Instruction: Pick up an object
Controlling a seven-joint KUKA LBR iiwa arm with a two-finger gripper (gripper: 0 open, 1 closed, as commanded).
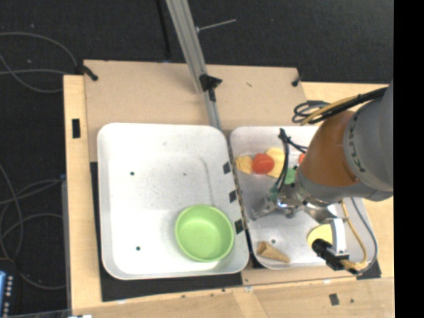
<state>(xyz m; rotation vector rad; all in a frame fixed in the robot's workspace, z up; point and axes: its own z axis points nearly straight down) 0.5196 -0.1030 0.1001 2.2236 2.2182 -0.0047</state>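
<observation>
Bench (152,91) tan — white bins (159,171) on it, dark floor (40,32) around.

Floor (79,18): dark, nearly black, matte and carpet-like, showing along the top and left of the view.
Cables (26,52): thin, pale loops lying loose on the floor at the upper left and lower left.
Worktop (146,95): a tan, flat board, rectangular, with small dark clips at its far corners and a bare strip along its near edge.
Metal rail (185,32): a grey aluminium strut slanting down from the top of the view to the worktop's middle.
Dark mat (165,283): a black sheet showing under the near edge of the bins.
Light: even and soft, with no hard shadows.
</observation>
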